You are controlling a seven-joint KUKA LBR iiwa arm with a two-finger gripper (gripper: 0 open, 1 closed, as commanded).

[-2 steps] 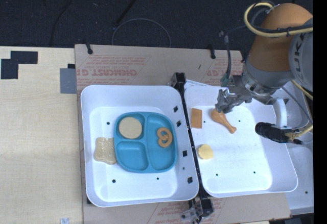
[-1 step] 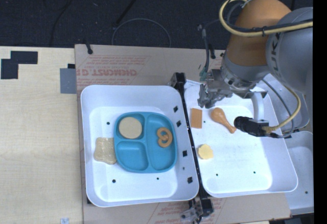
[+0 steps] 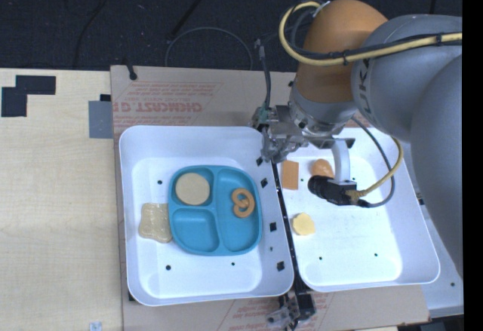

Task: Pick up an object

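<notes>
grey gripper (image 3: 281, 142) low over right bin's (image 3: 392, 262) upper left corner, just beside orange block (image 3: 289, 175); finger state unclear.

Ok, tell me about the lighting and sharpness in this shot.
Camera view: even, soft light on both white bins, little glare; faint shadows beside the blue tray and under the arm; the background above the bench is nearly black; small items like the pretzel look slightly soft; the end effector is dark and hard to read.
</notes>
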